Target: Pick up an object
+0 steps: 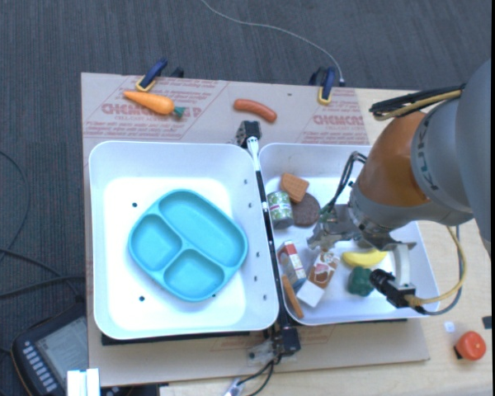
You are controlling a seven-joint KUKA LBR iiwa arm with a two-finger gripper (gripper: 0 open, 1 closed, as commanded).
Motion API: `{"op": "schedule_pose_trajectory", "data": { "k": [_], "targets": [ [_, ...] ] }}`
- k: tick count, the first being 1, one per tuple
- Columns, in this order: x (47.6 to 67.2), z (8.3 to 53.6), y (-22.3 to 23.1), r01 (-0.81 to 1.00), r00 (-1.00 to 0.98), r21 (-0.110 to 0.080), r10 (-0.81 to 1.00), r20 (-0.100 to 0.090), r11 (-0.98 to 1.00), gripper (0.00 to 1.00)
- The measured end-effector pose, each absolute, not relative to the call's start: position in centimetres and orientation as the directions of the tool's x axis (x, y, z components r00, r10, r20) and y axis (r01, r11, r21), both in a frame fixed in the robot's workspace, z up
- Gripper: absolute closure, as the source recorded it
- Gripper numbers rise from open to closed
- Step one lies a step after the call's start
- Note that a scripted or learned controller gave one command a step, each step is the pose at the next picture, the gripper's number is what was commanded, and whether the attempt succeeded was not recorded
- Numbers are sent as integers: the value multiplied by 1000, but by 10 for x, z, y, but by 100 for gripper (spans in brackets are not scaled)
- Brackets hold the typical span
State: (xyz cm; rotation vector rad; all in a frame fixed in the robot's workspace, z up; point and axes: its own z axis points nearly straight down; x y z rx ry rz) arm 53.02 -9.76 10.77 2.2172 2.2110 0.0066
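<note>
My gripper [327, 239] is down inside the right bin [421, 258], below the arm's orange band [392, 167]. It hangs over a small brown and white carton [322, 270] and just left of a yellow banana [365, 257]. A dark round cookie [306, 211] lies just above and left of it. Also in this bin are a toast piece [294, 186], a green can [279, 209], a red and white box [293, 262], a white cube [311, 295] and a green lump [360, 281].
The left bin [107, 221] holds a blue divided plate [188, 243]. On the board behind the bins lie a carrot [153, 102] and a sausage [255, 110]. An orange object [470, 346] sits at the bench's lower right. Clamps hold the board's far edge.
</note>
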Motion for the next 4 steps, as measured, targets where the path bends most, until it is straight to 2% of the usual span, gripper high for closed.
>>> {"op": "schedule_pose_trajectory", "data": {
  "k": [1,2,3,4],
  "targets": [
    [530,108,-98,1000,3,10,1000,-4,-3,0],
    [487,88,-98,1000,0,13,1000,-4,0,0],
    [488,98,-98,1000,2,12,1000,-4,-2,100],
    [576,185,-70,1000,-1,2,1000,-1,1,100]
  ]
}}
